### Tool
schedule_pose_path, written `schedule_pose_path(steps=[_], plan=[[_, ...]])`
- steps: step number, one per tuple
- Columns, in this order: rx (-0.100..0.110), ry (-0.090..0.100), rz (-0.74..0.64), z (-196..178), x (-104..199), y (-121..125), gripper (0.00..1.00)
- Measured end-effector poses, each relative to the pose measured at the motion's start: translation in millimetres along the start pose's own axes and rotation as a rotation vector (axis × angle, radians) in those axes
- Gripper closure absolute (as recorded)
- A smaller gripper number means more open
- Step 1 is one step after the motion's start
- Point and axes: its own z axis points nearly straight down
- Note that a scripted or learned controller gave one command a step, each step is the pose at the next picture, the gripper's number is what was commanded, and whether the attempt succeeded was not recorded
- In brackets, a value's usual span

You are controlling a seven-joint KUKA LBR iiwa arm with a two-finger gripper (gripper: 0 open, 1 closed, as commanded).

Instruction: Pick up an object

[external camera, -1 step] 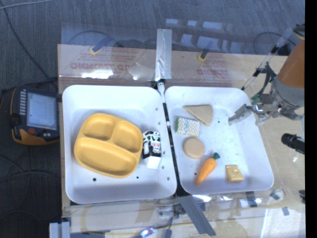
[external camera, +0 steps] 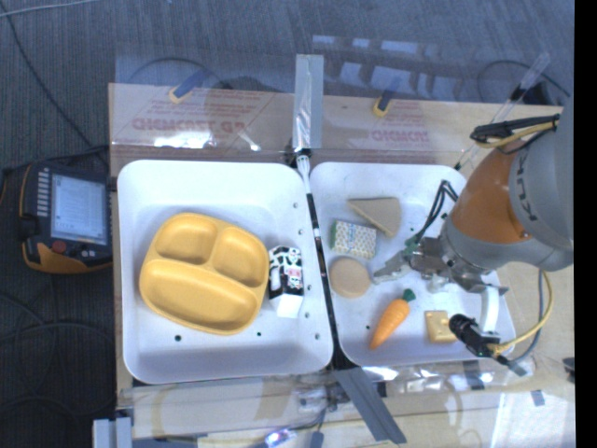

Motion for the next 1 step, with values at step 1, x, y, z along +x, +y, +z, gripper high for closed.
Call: schedule_pose_path(steps=[1], plan=[[-0.008, -0.002, -0.034, -1.2, 36.9, -38.7, 0.00]])
